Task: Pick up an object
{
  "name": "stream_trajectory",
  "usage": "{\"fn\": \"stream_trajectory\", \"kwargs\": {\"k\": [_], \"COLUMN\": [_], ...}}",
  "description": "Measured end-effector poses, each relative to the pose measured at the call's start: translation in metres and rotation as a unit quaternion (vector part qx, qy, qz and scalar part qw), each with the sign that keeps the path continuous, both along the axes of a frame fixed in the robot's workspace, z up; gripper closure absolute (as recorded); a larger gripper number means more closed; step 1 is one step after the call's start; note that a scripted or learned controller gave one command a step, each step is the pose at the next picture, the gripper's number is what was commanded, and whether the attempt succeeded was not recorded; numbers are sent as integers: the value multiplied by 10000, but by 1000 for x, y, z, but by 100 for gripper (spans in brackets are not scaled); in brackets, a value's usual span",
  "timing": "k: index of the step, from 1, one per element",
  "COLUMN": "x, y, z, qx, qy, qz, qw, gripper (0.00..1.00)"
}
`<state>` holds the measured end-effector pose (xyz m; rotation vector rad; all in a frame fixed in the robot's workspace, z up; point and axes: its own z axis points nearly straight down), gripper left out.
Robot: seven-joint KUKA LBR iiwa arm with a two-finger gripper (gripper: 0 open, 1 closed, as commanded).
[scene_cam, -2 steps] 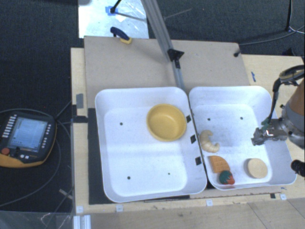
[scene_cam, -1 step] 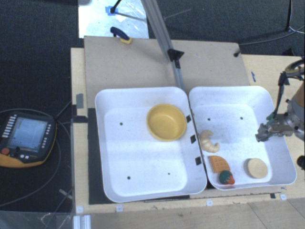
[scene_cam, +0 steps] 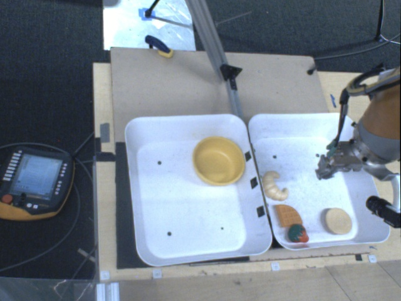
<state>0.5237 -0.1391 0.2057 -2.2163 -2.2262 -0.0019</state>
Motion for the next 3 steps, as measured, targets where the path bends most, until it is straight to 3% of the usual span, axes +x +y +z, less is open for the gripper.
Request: {"fn": "stream_trajectory", "kwargs": {"k": [1, 3], "x": [32, 69], "y": [53, 141], "z": [0, 4], "qx": [-1, 0], "qy": [-3, -3], "qz": [5, 0], "qw": [10000, 10000], "gripper": [100, 100]}}
